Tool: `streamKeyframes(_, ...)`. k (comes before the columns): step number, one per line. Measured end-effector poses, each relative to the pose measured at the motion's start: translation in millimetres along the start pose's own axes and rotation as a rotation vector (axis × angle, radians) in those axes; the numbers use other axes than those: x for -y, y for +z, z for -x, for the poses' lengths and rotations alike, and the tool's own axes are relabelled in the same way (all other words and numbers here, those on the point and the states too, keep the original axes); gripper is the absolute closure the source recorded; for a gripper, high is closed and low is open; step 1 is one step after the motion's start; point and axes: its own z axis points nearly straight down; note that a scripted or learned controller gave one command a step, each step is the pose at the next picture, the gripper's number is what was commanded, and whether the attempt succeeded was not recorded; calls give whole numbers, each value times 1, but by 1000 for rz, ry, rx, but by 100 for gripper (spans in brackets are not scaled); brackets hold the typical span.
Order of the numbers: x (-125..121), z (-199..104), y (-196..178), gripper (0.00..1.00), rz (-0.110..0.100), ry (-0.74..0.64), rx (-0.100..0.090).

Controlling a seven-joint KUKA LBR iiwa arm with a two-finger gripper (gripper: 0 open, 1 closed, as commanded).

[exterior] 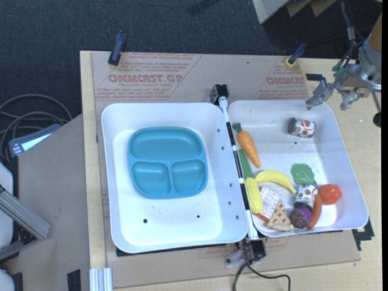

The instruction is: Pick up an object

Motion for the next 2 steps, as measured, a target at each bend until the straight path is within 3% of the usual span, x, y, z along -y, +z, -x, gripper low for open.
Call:
streamKeyframes(1, -18, -2, 119, 0, -3, -1, -1)
streamKeyframes(2, -19, -2, 107, 100, 2, -2, 2)
